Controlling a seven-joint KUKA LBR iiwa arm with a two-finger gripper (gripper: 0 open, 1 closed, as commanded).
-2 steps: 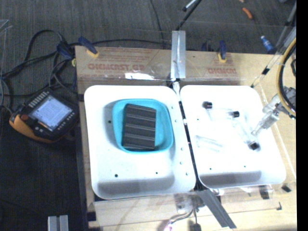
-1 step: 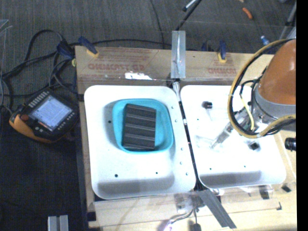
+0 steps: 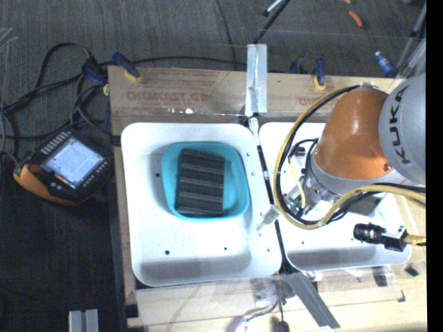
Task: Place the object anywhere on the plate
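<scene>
A dark ribbed block [image 3: 201, 182] lay on the blue plate [image 3: 237, 185] in the middle of the left bin [image 3: 145, 206]. The arm [image 3: 360, 140] hung over the right bin [image 3: 346, 258], near its left edge, covering the gripper, so its state could not be told.

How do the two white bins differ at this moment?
The left bin holds a blue plate with a dark ribbed block lying on it; the right bin has the arm hanging over it. The left bin's rim shows all round; the right bin's is mostly covered. Both are shallow and white.
</scene>
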